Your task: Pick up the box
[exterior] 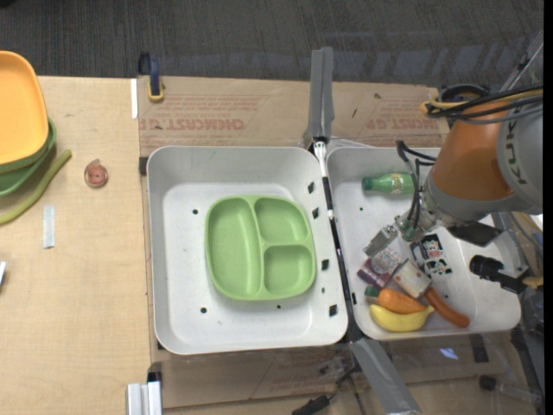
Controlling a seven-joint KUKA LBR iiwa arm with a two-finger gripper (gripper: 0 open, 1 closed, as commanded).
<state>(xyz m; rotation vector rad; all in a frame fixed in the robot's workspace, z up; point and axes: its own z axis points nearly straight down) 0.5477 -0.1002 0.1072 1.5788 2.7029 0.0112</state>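
Right bin (pixel 484 314): box (pixel 411 277) below gripper (pixel 406 229)

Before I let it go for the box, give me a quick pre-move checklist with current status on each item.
1. Box located: ok. A small box lies in the right bin, near the front.
2. Gripper over the right bin: ok, above the pile, just behind the box.
3. Jaws open or shut: cannot tell; the wrist hides them.
4. Box free of clutter: not ok. The carrot, banana and a purple item crowd against it.
5. Green bottle out of the way: ok, at the back of the bin.
6. Box held already: cannot tell.
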